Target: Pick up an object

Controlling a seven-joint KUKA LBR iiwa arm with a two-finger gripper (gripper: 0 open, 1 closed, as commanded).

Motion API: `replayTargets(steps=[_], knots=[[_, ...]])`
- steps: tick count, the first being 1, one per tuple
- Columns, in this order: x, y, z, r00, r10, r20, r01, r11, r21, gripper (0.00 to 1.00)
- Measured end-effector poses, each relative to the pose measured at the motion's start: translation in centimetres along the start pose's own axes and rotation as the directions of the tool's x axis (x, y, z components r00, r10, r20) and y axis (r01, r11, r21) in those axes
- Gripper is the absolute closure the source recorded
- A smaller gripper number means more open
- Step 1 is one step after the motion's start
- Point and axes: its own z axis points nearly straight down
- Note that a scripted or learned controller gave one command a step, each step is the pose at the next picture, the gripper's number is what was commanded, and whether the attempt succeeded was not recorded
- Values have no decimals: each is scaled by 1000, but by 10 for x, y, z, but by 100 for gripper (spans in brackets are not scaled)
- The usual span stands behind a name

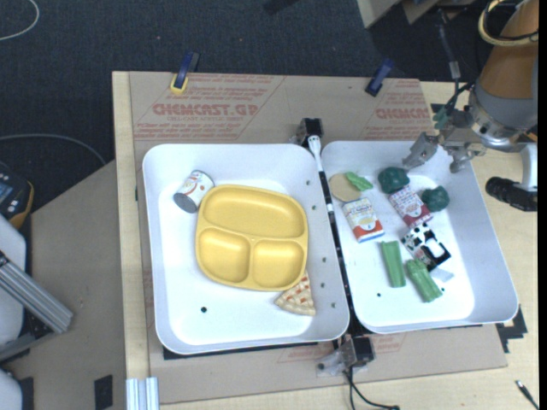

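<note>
1. Bins first: left bin point(162, 254) carries a yellow divided tray point(250, 236), the biggest item, with a small cup point(192, 190) tipped at its upper left and a pizza slice toy point(297, 300) at its lower right.
2. Right bin point(487, 246) holds the clutter: a red-and-white carton point(364, 219), green sticks point(392, 263), dark green broccoli pieces point(394, 178).
3. Gripper point(441, 152) – fingers spread apart, nothing between them – hovers at the right bin's upper edge, just beside the broccoli.

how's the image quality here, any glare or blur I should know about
Camera view: lighting is even and soft, shadows faint under the yellow tray; the white bins look bright but keep their edges, no harsh glare; small items in the right bin look slightly soft; the pincer appears a little blurred.
</note>
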Motion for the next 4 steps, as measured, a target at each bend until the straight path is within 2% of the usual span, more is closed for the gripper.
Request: replayTargets(steps=[1, 2, 3, 4], knots=[[0, 3, -10, 1000, -3, 3, 3, 1000, -15, 0], [2, 7, 53, 1000, -5, 2, 5, 1000, -10, 0], [3, 8, 99, 1000, -5, 2, 5, 1000, -11, 0], [2, 6, 87, 1000, -5, 3, 5, 1000, -4, 100]])
